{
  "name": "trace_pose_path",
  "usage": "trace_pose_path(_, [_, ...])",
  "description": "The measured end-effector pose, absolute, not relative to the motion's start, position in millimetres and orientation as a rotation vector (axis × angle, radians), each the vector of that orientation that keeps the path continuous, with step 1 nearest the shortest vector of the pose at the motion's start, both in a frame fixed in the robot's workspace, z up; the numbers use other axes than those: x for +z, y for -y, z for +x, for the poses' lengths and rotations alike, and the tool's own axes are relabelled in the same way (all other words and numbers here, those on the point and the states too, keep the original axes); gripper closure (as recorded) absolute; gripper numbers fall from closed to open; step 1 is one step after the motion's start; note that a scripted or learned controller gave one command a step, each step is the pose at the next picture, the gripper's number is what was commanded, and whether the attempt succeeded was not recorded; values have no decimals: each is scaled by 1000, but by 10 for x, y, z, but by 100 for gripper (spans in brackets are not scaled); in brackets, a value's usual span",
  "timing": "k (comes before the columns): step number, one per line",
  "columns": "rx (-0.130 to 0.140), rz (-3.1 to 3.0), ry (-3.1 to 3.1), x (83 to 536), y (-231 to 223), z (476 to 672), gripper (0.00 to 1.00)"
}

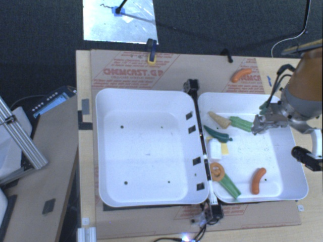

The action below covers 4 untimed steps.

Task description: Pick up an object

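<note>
**Arm over the right bin, among scattered toy food**

The gripper hangs over the far right part of the right bin, reaching in from the right edge, with the orange band of the arm above it. Its tip sits just beside the right end of a green pod; whether it touches or holds the pod cannot be told.

The things to pick lie in the right bin. A tan cone rests just left of the green pod. Nearer, a dark green pepper lies by the bin's left wall, with a pale yellow block just below it. Nearer still, an orange ring touches a second green pod. A red-orange sausage lies apart toward the near right corner.

Another orange sausage lies outside the bins on the cardboard sheet at the far side. The left bin sits alongside.
</note>
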<state>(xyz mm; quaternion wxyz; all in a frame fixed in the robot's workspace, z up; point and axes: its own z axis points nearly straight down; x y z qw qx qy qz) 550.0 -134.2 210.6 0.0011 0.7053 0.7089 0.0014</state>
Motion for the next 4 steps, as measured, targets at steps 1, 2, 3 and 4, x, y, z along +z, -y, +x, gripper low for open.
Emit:
trace_pose_path(1, [7, 2215, -2209, 3758, 1944, 5015, 100])
trace_pose_path(2, [16, 2198, -2227, 4854, 1143, 5286, 100])
trace_pose_path(3, [8, 2205, -2234, 4955, 229, 4855, 100])
trace_pose_path(4, [10, 2206, -2233, 5371, -618, 4866, 100])
